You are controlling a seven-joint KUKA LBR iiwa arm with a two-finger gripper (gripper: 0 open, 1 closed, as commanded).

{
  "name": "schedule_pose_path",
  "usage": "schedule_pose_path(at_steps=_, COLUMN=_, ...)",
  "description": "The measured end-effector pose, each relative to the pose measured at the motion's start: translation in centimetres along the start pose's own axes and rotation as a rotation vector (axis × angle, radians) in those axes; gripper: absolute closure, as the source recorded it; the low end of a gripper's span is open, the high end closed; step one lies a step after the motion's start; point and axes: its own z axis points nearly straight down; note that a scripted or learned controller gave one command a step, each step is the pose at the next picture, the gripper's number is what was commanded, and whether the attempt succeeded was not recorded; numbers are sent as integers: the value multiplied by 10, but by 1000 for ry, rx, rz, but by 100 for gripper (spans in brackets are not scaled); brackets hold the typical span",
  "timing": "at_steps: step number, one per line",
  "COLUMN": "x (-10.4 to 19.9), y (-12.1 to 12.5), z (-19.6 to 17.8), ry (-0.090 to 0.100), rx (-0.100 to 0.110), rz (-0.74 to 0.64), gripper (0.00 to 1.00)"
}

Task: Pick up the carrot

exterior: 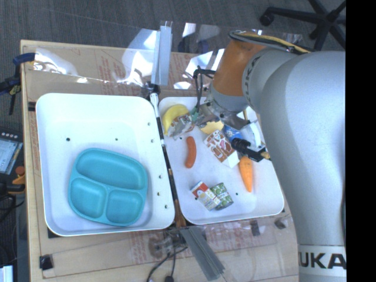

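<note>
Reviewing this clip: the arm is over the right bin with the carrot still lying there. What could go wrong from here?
1. The pincer sits near the banana at the bin's far end, away from the carrot; closing there would likely grab the wrong item.
2. The carrot lies close to the right bin wall, with a red-and-white carton close by, leaving little finger room.
3. The orange sausage resembles the carrot and could be mistaken for it.

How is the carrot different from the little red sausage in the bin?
The carrot is orange and tapers to a point, while the sausage is reddish with rounded ends. The carrot lies near the right bin's right edge, beside the arm; the sausage lies nearer the bin's left side, below the banana. Both are long, slim and lie flat, roughly lengthwise in the same bin.
</note>
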Motion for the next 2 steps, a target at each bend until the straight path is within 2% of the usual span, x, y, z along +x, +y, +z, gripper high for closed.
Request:
schedule_pose_path(at_steps=1, x=23, y=-66, z=2, ry=3, rx=-12, rz=-41, gripper=0)
schedule_pose_path(at_steps=2, x=-21, y=-4, z=1, ry=2, rx=-12, rz=-45, gripper=0)
